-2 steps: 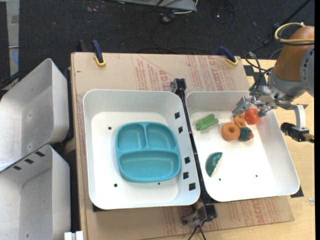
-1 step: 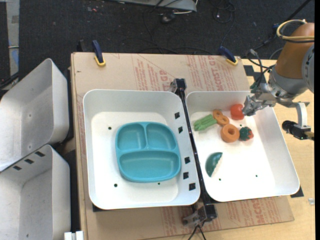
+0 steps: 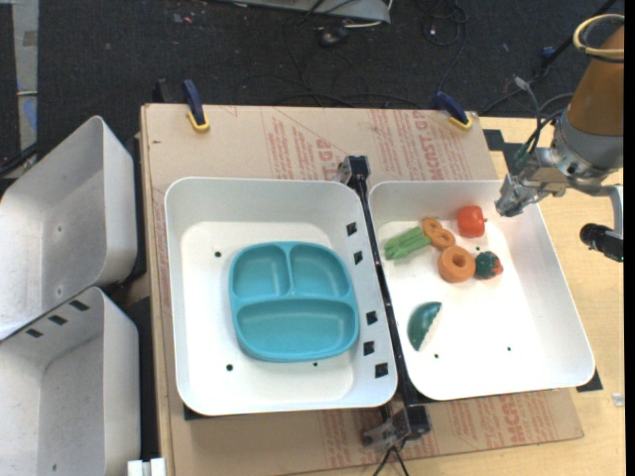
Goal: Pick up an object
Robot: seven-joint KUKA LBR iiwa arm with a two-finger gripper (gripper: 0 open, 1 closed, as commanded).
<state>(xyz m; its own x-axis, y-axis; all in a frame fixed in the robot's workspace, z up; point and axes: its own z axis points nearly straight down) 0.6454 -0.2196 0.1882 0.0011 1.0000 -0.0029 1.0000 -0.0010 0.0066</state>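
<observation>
Gripper at the upper right rim of the right bin; whether it is open or closed cannot be told. Toy foods cluster nearby: red piece, orange ring, green piece. Left bin holds a teal tray.

Red printed lettering runs across the cardboard sheet under the bins, at 12 o'clock of the left bin and along the 6 o'clock edge; it appears reversed and cannot be read.
</observation>
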